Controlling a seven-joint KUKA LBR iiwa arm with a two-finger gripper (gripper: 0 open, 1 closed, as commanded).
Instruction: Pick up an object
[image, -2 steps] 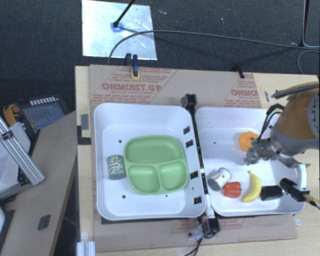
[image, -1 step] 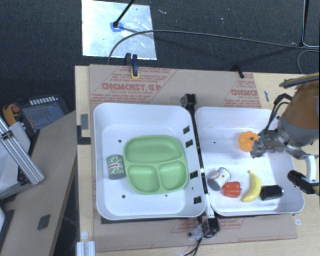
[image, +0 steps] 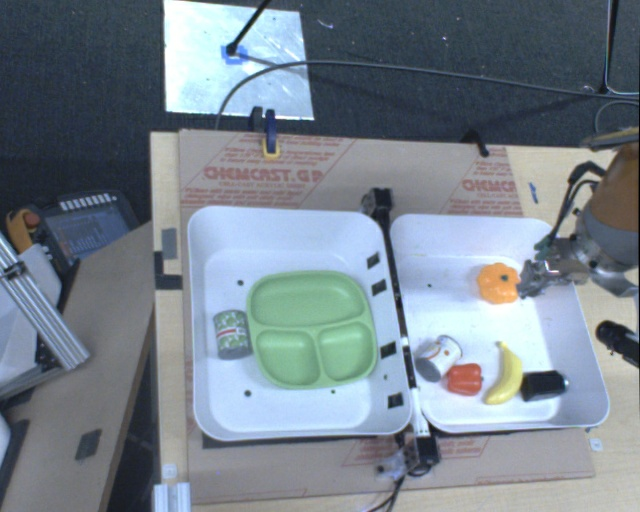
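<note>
Right white bin on the bench: my gripper sits just beside the orange pepper, finger state unclear; I should centre over it before closing.

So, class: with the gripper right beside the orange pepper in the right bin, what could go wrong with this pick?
1. The gripper sits at the side of the rounded orange pepper, so it may nudge the pepper away rather than catch it.
2. The pepper could roll down towards the banana and the red pepper.
3. The right bin has a raised wall near the arm, which a low approach might clip.
</note>
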